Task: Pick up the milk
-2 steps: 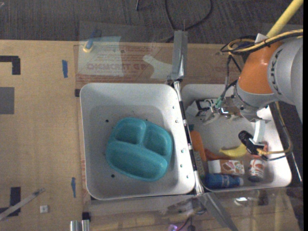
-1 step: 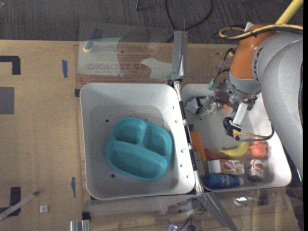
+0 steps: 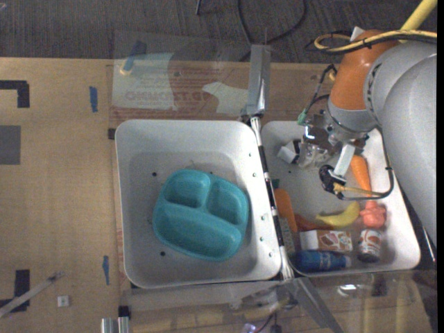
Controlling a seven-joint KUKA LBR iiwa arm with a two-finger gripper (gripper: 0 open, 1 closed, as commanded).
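Observation:
The milk (image 3: 334, 241) is a small white carton with red print, lying on its side near the front of the right bin (image 3: 404, 250). It rests between a small can (image 3: 370, 244) and the bin's left wall, with a blue bottle (image 3: 320, 260) just in front. My gripper (image 3: 313, 152) hangs over the back part of the right bin, well behind the milk and apart from it. Nothing is visibly held in it.
The right bin also holds a carrot (image 3: 359, 173), a banana (image 3: 340, 217), a pink-red lump (image 3: 373, 216) and an orange bottle (image 3: 284, 207) along the left wall. A teal divided plate (image 3: 201, 214) lies in the left bin (image 3: 139, 151). The arm's bulk covers the right side.

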